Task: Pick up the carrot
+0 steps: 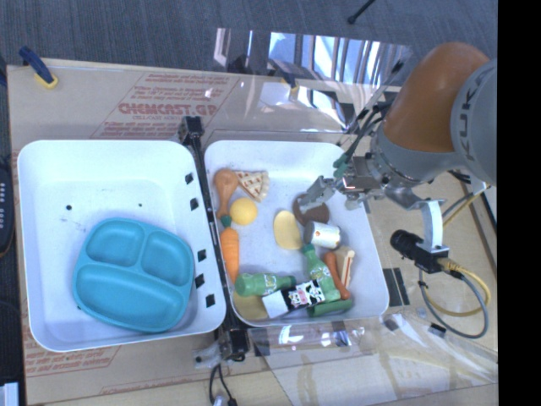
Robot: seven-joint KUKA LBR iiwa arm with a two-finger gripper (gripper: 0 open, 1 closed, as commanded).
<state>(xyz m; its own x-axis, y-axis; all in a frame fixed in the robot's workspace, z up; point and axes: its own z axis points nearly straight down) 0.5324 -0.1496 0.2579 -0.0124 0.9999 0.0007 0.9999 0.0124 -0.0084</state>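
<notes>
The carrot [230, 253] lies flat in the right bin [279, 152], by its left wall, below the lemon [243, 212]. The gripper [314, 195] hangs open and empty, well apart. Grabbing and lifting are left.

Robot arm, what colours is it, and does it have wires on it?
The big rounded arm is grey with a shiny orange band on top and dark letters on its grey side. Thin dark cables run along it toward the small grey metal gripper, which carries a tiny red and green spot near the wrist.
</notes>
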